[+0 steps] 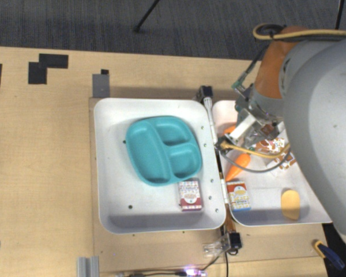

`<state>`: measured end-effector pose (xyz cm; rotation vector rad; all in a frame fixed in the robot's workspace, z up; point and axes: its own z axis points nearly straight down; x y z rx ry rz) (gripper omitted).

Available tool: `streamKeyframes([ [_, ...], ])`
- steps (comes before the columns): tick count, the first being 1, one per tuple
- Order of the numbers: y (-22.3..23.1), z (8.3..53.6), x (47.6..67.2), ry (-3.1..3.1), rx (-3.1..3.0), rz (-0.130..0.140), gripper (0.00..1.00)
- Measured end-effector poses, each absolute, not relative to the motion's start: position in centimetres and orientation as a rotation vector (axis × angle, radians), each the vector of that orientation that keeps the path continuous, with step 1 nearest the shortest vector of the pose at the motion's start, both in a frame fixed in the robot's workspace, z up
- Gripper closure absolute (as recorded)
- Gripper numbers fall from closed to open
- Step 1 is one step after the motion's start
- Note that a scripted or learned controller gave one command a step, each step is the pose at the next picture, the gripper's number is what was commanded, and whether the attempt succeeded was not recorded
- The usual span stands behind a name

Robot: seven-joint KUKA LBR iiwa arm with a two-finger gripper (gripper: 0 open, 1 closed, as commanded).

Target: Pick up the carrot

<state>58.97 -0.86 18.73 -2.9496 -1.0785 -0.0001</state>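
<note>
- Orange carrot [237,167]: you find it in the right bin [311,215], close to the wall it shares with the left bin [109,172], lying slantwise with its thin end toward the lower left. It rests on the bin floor; nothing lifts it.
- Gripper [242,133]: you see it low in the right bin, just above the carrot's upper end. Cables and bracket hide the fingertips, so you cannot tell whether it is spread or closed, nor whether it touches the carrot. Judge it as placed for a descent onto the carrot, not as a completed grasp.
- Arm [323,114]: grey bulk with an orange band, reaching in from the right and covering much of the right bin's far side.
- Teal tray [161,150]: three compartments, middle of the left bin, well apart from the carrot.
- Small red carton [190,195]: left bin, near the shared wall, just below the tray.
- Second carton [239,196]: right bin, just below the carrot's tip; you should count it as the nearest thing a low pass could nudge.
- Yellow lump [290,204]: right bin, near the front, apart from the carrot.
- Wall risk: the carrot's nearness to the shared wall leaves little room on that side for a finger.
</note>
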Motion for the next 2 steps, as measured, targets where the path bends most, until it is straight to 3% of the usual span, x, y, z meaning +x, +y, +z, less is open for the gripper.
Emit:
streamKeyframes([
  [1, -0.9, 18.7, 59.0, -1.082, -2.948, 0.001, 0.00],
  [2, 1.8, 18.4, 52.4, -1.058, -2.953, 0.003, 0.00],
])
